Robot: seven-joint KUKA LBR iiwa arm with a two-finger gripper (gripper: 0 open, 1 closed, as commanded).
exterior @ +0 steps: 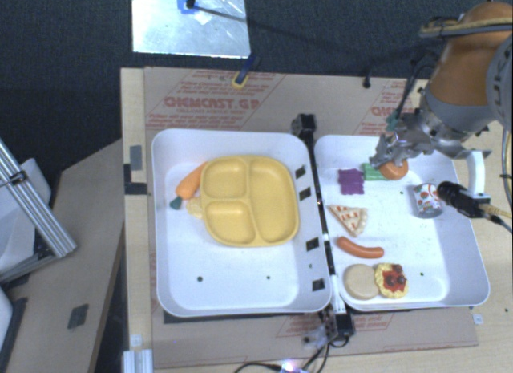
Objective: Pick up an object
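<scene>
Two white bins sit side by side on a cardboard-covered bench; the left bin (172, 283) holds a yellow divided plate (244, 200). My arm (473, 58) reaches in from the right, bent down, my gripper (390, 157) over the right bin (457, 275), just above an orange toy (394, 171). Whether my jaws are closed, I cannot tell.

A metal sheet (191, 9) lies beyond the cardboard base (216, 100).

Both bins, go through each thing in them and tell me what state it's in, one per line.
Yellow plate: flat in left bin, compartments bare.
Carrot: lying against the plate's left edge.
Purple piece: lying loose in right bin.
Pizza slice: lying flat.
Sausage: lying flat.
Orange piece: under the gripper.
</scene>
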